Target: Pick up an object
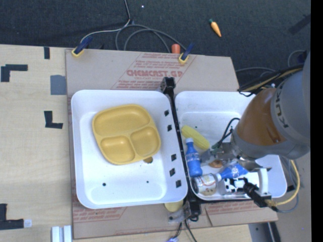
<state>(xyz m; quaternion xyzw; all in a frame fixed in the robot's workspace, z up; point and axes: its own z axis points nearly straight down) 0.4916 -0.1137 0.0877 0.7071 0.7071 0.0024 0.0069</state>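
White plastic forms both shallow bins, set side by side on a brown cardboard sheet [151,74] printed with red lettering. Nearest the camera, along the lower rim of the right bin [212,102], lies a small can [206,183] on its side, with a blue and white object [233,174] bearing black patches just beside it to the right. The gripper [229,158] sits low in this bin, directly above that cluster, at the end of the grey arm [287,115] with its orange band [257,120]; the wrist body hides the fingertips, so their spacing and any hold on an object cannot be told. A blue bottle [192,158] lies lengthwise just left of the gripper, close to the black divider [174,135] between the bins, its cap end pointing away from the camera. Touching or just beyond the bottle's far end rests a yellow object [196,137], elongated and tilted. In the left bin [83,150], a yellow divided plate [126,133] with three compartments lies flat in the far half, and a small brown item [148,160] peeps from under its near edge. Farther off, blue and yellow clamps [185,53] grip the cardboard's far edge, with cables [136,34] looping on the dark carpet and a small orange object [216,28] lying well apart beyond them.
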